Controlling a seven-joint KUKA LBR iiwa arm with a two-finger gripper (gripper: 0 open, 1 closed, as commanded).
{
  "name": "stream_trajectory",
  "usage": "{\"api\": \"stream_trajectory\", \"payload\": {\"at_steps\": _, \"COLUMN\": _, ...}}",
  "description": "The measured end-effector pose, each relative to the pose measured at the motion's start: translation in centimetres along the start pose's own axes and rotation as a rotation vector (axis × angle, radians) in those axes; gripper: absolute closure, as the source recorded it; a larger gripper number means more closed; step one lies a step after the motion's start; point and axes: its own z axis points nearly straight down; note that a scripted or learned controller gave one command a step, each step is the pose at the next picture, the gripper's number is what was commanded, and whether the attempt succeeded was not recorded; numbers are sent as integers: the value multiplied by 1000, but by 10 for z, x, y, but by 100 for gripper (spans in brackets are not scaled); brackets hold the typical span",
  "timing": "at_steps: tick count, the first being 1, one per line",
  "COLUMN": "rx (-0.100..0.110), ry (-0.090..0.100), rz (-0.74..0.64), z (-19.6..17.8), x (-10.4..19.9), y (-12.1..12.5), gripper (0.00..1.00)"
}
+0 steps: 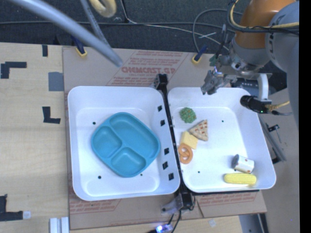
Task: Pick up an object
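Note:
The right bin (252,125) holds several toy foods. A green broccoli piece (187,114) lies near its far left, with a pizza slice (199,130) just below it. A yellow cheese block (189,140) and an orange pretzel (185,153) sit by the left wall. A yellow corn cob (240,179) and a small grey-and-white can (242,163) lie at the near right. My gripper (212,85) hangs over the bin's far rim, up and to the right of the broccoli, with nothing seen in it.
The left bin (80,130) holds a blue divided plate (126,143). A black divider (166,130) runs between the bins. Cables and a black fitting (252,103) sit by the right bin's far right corner. The orange-banded arm (265,13) looms at the upper right.

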Motion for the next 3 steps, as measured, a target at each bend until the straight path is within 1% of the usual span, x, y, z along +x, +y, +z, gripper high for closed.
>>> {"api": "stream_trajectory", "payload": {"at_steps": 1, "rx": 3, "ry": 1, "rz": -4, "z": 12, "x": 60, "y": -18, "gripper": 100}}
{"api": "stream_trajectory", "payload": {"at_steps": 2, "rx": 3, "ry": 1, "rz": -5, "z": 14, "x": 114, "y": -40, "gripper": 100}}
{"api": "stream_trajectory", "payload": {"at_steps": 3, "rx": 2, "ry": 1, "rz": -6, "z": 12, "x": 173, "y": -53, "gripper": 100}}
